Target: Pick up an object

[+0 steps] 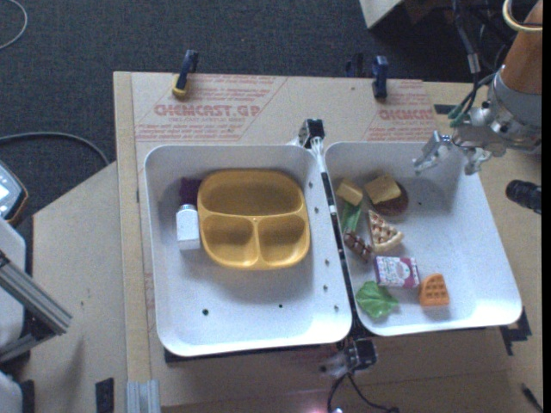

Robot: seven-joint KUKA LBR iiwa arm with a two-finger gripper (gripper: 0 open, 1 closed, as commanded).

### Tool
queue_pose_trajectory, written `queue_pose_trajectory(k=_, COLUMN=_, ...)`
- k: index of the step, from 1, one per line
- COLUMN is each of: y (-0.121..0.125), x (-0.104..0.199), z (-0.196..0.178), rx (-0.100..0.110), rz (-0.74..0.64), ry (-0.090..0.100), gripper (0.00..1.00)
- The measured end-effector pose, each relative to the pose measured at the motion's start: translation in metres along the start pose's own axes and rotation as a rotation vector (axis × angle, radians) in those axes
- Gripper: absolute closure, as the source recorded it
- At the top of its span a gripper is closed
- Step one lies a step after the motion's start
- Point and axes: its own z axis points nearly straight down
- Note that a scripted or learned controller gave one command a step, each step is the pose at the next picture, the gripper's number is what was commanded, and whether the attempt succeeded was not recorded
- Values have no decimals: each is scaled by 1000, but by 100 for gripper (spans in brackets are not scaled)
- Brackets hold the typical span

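Hovering over the far right corner of the right bin (482, 231), the gripper (449, 155) hangs above bare white floor with its fingers (428, 156) spread apart and nothing between them. The grey arm (516, 101) with its orange band comes in from the right edge of the surface (258, 101).

The candidate objects lie along the left half of that bin, well apart from the gripper. Nearest the far wall sit a small yellow block (349, 193) and a tan block on a dark round piece (385, 194). Toward the middle lies a pizza wedge (383, 230), with a brown speckled piece (357, 245) just beside it against the dividing wall. Near the front edge are a pink carton (397, 271), an orange waffle piece (434, 290) and a green leaf (375, 300).

These look like toy food, probably hollow plastic, though the picture is too soft to be sure. I judge them light, stiff and somewhat slick, so they may skid if nudged. The pink carton seems the best choice: boxy, lying flat, with free space around it; closing across its two short parallel sides should seat it squarely. The leaf looks thin and hard to catch.

The left bin (172, 317) holds a yellow divided tray (254, 218) and a small white bottle (188, 225) touching the tray's left edge.
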Motion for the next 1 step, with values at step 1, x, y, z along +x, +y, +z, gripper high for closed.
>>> queue_pose_trajectory(k=1, y=2, x=0, z=-7, rx=-13, rz=-2, ry=-2, gripper=0)
